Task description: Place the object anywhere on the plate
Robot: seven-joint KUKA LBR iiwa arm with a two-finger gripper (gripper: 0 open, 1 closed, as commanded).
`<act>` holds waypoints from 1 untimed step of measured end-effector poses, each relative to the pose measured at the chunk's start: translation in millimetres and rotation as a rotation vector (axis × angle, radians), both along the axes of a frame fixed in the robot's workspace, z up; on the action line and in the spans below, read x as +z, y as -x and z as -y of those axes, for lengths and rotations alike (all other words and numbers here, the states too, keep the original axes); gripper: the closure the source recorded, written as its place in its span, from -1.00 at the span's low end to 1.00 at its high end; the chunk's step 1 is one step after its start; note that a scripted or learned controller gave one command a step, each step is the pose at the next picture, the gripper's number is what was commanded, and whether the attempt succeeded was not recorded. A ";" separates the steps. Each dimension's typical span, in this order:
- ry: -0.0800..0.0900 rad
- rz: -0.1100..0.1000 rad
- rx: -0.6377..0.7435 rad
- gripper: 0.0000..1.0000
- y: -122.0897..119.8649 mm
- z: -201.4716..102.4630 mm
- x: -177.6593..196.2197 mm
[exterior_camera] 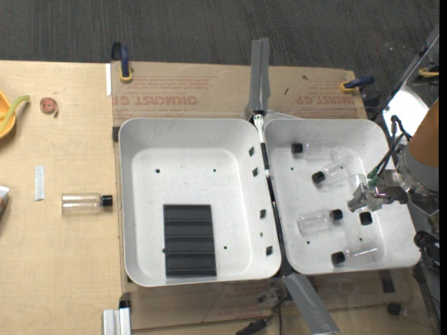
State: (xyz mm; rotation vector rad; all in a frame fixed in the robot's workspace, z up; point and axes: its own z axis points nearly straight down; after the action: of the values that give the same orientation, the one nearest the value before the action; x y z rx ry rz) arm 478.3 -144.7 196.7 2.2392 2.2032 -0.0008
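Note:
A dark ribbed rectangular plate lies flat in the front half of the left bin. Several clear small bottles with black caps lie scattered in the right bin: one at the back, one below it, one in the middle and one at the front. My gripper hangs low over the right side of the right bin, just above a black cap. It is far to the right of the plate.
On the wooden bench to the left lie another clear bottle, a yellow thing at the edge and a small red disc. Blue clamps hold the cardboard behind the bins. A metal divider runs between the bins.

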 end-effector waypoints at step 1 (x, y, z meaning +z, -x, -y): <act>0.000 0.000 0.000 -1.00 0.0 0.1 0.0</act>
State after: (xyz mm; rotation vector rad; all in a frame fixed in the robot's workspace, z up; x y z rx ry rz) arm 478.3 -144.8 196.7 2.2389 2.2034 -0.0009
